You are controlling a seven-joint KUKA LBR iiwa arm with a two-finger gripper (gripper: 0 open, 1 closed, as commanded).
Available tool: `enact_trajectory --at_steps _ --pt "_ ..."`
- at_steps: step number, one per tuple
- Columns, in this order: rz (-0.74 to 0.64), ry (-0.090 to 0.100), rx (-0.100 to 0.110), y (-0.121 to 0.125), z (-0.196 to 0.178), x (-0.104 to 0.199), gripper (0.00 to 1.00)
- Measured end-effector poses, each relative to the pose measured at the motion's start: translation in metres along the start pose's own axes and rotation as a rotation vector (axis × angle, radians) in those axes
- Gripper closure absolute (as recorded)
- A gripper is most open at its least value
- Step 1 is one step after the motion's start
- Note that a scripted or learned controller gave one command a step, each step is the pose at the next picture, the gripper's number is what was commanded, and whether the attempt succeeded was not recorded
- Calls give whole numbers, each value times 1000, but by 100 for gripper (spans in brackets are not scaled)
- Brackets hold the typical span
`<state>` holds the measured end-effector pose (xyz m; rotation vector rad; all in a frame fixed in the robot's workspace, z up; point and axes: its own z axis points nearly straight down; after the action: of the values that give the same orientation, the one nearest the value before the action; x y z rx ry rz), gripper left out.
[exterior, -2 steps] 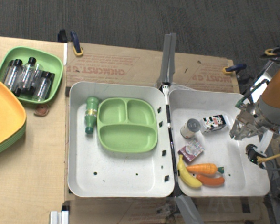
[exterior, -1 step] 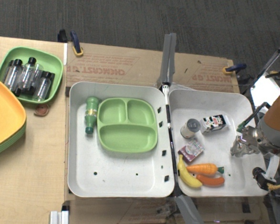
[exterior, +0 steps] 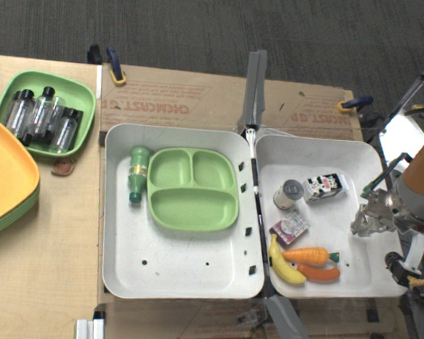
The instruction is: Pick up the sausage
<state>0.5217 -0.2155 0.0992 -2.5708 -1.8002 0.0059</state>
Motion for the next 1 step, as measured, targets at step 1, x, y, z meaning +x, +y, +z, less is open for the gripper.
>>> enact_trajectory --at_steps 1 --pt "1 -1 2 -1 -8 -1 100"
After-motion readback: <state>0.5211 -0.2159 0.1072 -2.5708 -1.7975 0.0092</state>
